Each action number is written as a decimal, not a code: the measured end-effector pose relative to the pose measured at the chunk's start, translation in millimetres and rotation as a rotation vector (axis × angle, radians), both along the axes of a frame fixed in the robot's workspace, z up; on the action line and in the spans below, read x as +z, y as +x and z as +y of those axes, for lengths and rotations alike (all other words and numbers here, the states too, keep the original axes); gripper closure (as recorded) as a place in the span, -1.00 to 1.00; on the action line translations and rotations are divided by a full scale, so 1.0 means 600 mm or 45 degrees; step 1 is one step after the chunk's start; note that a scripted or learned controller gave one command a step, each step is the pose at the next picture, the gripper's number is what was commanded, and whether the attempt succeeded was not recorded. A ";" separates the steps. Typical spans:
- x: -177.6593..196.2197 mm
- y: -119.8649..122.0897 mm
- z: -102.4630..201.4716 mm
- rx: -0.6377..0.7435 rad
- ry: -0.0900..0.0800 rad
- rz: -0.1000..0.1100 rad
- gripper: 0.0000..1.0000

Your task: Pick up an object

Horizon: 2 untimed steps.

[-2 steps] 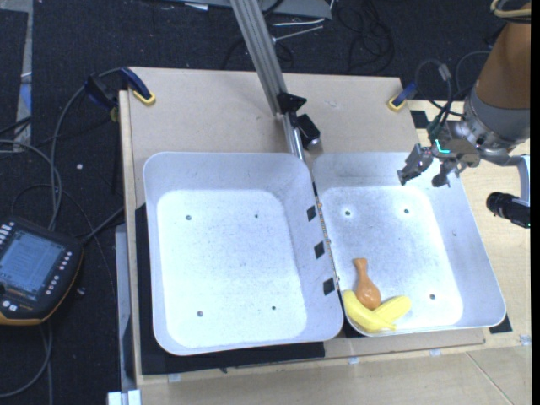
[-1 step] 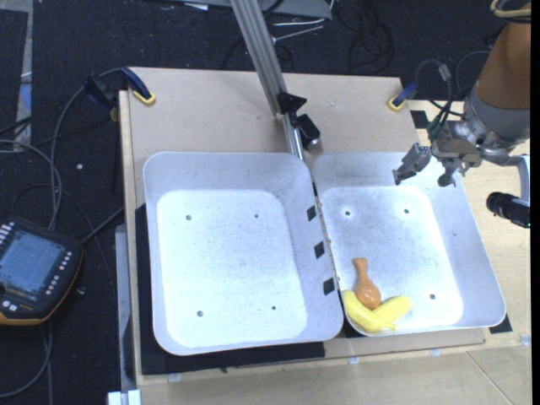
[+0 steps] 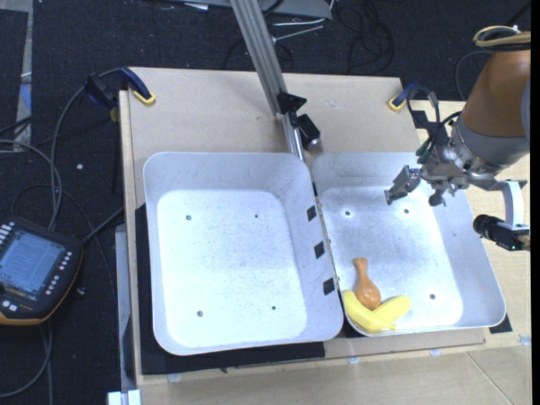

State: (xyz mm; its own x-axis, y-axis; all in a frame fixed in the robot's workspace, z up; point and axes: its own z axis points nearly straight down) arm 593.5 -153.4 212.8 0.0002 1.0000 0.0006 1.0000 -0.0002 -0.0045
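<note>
Hand (image 3: pixel 415 186) over right bin (image 3: pixel 472 251) far end, nothing held, grip state unclear; banana (image 3: pixel 377 312) w/ orange toy (image 3: pixel 366 288) near front edge.

view: one fixed camera | position: above the bench (image 3: pixel 253 99) | facing: down at a slant | range: whole bench and floor around it
</note>
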 end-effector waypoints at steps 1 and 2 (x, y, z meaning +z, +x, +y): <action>-0.082 0.013 -0.006 0.000 0.000 0.000 -1.00; -0.187 0.010 -0.001 0.001 0.001 0.002 -1.00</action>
State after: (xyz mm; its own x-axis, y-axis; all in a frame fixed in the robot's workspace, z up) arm 599.5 -153.8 100.5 -0.0004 1.0000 0.0011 1.0000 0.0004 -0.0057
